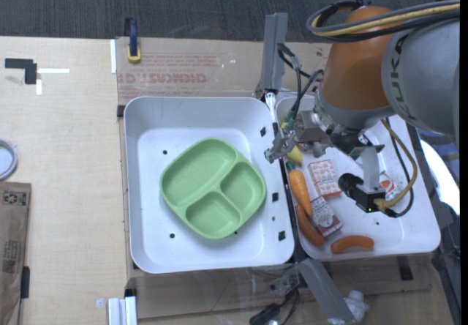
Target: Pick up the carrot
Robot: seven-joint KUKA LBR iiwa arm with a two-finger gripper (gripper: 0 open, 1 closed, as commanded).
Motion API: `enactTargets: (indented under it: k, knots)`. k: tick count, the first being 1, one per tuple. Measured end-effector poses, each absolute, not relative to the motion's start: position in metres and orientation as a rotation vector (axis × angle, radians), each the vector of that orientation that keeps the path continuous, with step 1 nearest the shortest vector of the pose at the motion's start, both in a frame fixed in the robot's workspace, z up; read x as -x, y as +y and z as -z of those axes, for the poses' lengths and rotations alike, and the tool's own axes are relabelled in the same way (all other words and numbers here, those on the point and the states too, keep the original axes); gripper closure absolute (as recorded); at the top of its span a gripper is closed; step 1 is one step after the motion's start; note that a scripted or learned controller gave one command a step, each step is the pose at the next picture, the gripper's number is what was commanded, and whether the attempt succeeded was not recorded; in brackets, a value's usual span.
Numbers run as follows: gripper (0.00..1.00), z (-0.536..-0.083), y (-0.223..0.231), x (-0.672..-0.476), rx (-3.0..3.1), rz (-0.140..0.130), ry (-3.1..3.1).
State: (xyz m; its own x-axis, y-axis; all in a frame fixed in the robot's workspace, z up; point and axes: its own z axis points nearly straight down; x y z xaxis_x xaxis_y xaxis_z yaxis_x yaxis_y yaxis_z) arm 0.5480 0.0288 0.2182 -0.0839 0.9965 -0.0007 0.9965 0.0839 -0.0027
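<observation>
The carrot (297,186) lies in the right bin (417,239) along its left wall, near the front, not yet lifted — the pick is judged barely begun. Another orange piece (352,244) and small packets (322,177) lie close beside it. The tool (287,142) hangs just behind the carrot's far end, over the wall between the bins; whether it is released or clenched cannot be told, and nothing is seen in it. The left bin (139,170) holds a green divided plate (213,188). Farther back, the wooden table (58,140) carries a clamp (131,39) — beyond it, dark floor.
</observation>
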Motion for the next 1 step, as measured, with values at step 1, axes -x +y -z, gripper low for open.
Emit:
enactTargets:
  k: [1]
  knots:
    - [0.00,-0.1906,0.0598,-0.6401,1.878,-0.003,-2.519]
